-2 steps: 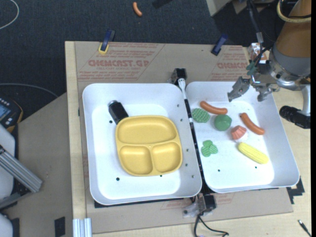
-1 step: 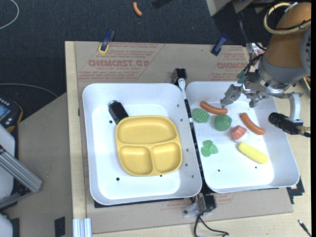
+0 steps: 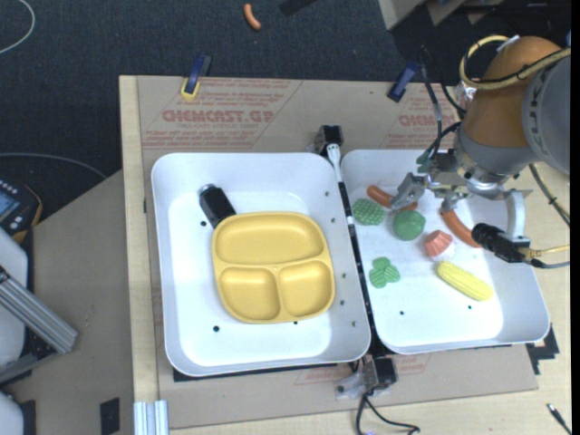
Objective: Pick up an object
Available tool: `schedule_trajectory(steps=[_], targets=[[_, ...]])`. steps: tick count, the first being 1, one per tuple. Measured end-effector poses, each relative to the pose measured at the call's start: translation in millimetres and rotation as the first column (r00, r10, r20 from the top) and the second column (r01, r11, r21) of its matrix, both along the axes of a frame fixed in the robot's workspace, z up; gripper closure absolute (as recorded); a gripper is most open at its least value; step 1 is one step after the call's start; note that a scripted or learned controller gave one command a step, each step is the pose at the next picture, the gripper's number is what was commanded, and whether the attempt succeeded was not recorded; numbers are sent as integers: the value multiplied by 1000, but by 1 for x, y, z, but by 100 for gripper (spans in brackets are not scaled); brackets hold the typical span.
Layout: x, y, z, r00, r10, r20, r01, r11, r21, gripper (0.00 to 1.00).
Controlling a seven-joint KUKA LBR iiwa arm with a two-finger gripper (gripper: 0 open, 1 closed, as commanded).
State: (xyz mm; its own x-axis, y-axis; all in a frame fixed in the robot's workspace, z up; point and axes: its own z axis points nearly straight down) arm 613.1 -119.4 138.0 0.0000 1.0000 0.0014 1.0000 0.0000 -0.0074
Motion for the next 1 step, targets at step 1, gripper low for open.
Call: schedule_trajectory(steps=[1], targets=[[-2, 1, -54, 1000, 0, 0, 0, 1000, 0, 0]])
